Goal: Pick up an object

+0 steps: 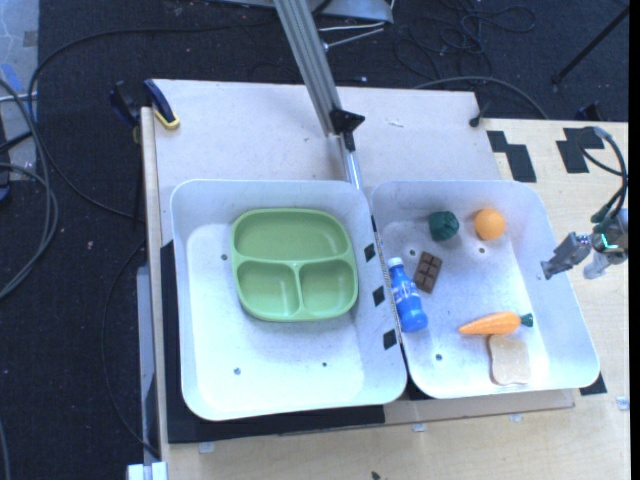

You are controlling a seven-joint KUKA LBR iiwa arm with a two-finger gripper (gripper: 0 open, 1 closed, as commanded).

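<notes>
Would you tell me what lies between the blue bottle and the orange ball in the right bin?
In the camera view, the brown chocolate bar and dark green object lie between the blue bottle and orange ball.

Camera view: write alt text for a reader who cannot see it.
A gripper sits at the right edge of the right bin, which holds a blue bottle, carrot, orange ball, green lump, brown block and bread slice. The left bin holds a green divided plate.

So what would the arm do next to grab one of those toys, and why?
Probably swing left, in over the right bin. The gripper sits at that bin's right edge, holding nothing, while the carrot, orange ball and bread slice lie inside. The carrot looks nearest, so hovering above it seems sensible.
</notes>
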